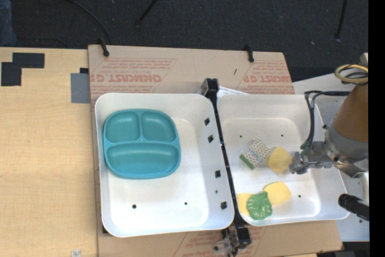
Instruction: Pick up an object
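In the right bin (264,111) lie several small objects: a yellow lump (278,159), a checkered packet with a green end (255,153), a yellow lemon-like piece (277,192), a green leafy piece (259,206) and another yellow bit (242,201) under it. My gripper (299,164) reaches in from the right, low over the bin floor, right beside the yellow lump's right edge. The arm's orange and grey wrist (352,129) hangs over the bin's right rim. The fingers are small and dark here.
The left bin (156,213) holds a teal divided plate (142,143) at its upper left. A black divider (219,159) runs between the bins. Cardboard backs both bins, wooden bench lies to the left, and cables trail at the right edge.
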Motion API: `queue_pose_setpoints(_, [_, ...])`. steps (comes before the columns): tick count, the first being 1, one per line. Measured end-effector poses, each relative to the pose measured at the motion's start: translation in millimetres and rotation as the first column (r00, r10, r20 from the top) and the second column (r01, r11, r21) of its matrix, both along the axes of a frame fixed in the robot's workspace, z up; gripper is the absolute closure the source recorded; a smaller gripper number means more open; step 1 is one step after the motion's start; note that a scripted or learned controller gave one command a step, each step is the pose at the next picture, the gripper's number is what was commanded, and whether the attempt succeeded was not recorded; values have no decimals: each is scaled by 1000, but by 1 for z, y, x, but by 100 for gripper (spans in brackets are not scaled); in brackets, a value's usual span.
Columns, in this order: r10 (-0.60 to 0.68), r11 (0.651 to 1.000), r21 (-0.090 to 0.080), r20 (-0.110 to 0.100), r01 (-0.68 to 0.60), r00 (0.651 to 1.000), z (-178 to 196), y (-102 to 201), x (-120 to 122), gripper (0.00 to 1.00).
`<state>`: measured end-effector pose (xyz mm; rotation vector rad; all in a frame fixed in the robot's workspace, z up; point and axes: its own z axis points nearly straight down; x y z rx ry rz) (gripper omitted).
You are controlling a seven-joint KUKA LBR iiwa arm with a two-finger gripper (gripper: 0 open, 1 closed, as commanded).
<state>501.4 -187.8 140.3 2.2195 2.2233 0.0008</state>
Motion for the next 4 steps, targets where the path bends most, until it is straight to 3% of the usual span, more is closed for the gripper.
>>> queue_pose_setpoints(3, [1, 1000, -1, 2, -1, 1000, 150, -9, 5, 100])
queue_pose_setpoints(4, [2, 1000, 1, -2, -2, 1000, 149, 34, 23, 100])
